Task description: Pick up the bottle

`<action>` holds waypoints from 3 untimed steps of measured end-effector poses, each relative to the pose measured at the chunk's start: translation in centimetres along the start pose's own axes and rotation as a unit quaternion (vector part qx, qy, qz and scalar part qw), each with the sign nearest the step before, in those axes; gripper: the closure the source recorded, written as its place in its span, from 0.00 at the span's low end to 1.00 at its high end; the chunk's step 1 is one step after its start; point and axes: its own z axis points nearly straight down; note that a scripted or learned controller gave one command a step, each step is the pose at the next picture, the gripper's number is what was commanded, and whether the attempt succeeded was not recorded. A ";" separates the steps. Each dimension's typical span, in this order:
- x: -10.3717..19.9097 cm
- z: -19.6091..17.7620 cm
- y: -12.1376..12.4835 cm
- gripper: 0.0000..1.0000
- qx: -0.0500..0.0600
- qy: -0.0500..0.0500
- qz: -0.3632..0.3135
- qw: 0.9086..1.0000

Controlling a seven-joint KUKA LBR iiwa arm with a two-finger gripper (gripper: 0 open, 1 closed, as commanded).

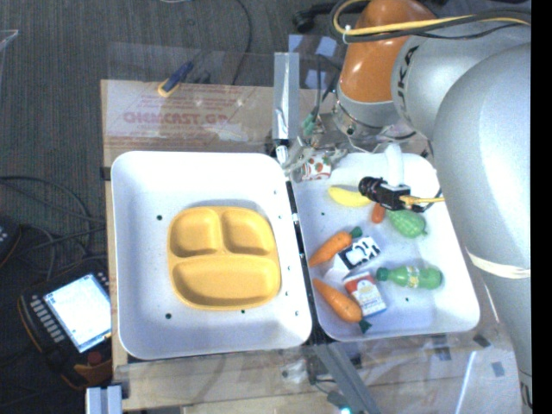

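Observation:
The bottle (412, 276) is small and green with a pale label. It lies on its side in the right bin (448, 313), near the right wall, cap pointing left. My gripper (312, 159) is at the far left corner of that bin, by the wall between the two bins, well away from the bottle. A small white and red thing (316, 169) shows right at the gripper; I cannot tell if it is held.
The right bin also holds a yellow banana (347, 197), two carrots (330, 247) (336, 301), a green vegetable (406, 223), a black and white box (360, 252) and a red carton (370, 294). A yellow divided tray (226, 255) lies in the left bin (138, 188).

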 end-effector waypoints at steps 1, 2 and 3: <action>3.4 -3.0 -0.1 1.00 0.000 0.000 0.111 0.994; 9.1 -5.0 0.6 1.00 0.001 0.000 0.208 0.978; 14.1 -1.5 2.2 1.00 0.002 0.000 0.246 0.969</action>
